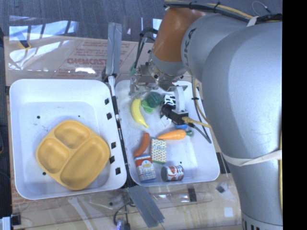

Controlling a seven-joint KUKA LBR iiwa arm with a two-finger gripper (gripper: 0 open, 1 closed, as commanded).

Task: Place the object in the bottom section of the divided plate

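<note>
Banana [139, 112] lengthwise up-down in right bin [204, 169], tip toward arm; jaws' state [147, 83] impossible to tell.

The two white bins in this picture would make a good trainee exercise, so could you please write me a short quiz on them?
1. True or false: the yellow divided plate lies in the right bin.
2. Which item lies nearest the banana?
A. the small can
B. the green item
C. the carrot
3. Fill in: the gripper is over the ____ bin.

Key
1. False; the plate lies in the left bin, with all its sections bare.
2. B; the green item sits just right of the banana's upper end.
3. Right; it is at that bin's far end, above the banana.
</note>
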